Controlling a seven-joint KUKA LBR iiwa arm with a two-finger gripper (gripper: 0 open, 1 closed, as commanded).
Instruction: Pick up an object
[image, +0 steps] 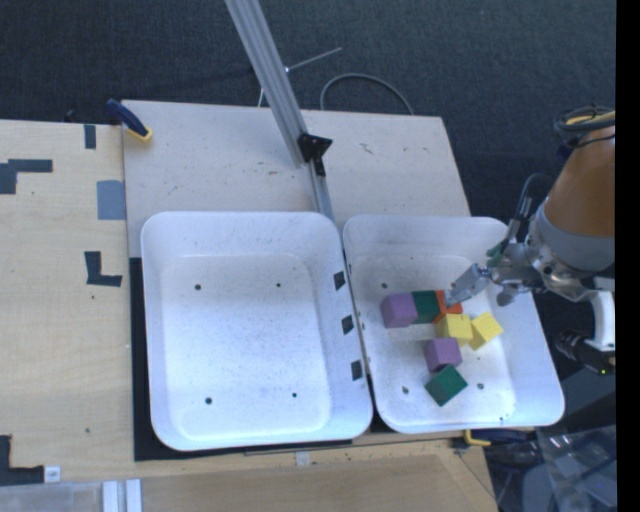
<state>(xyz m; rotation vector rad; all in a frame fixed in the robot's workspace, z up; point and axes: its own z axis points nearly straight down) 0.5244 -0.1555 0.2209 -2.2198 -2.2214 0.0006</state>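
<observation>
Nearest the camera in the right-hand bin (530, 400) lies a dark green block (446, 385), a little apart from the rest and so the easiest to take by two opposite flat faces. Just above it sits a purple block (441, 352), then two yellow blocks (459, 326) (486, 328) side by side, touching or nearly so. Farther back a lilac block (398, 310) and a green block (426, 304) crowd an orange piece (443, 303) (mostly hidden). All look small, light and rigid, probably foam or painted wood, with matte faces that should not slip much; the packed ones leave little room for fingers. The gripper (466, 287) hangs over the cluster's far edge, and I cannot tell whether it is released or clenched. The left-hand bin (160, 260) lies beside it on the tabletop (220, 150).
</observation>
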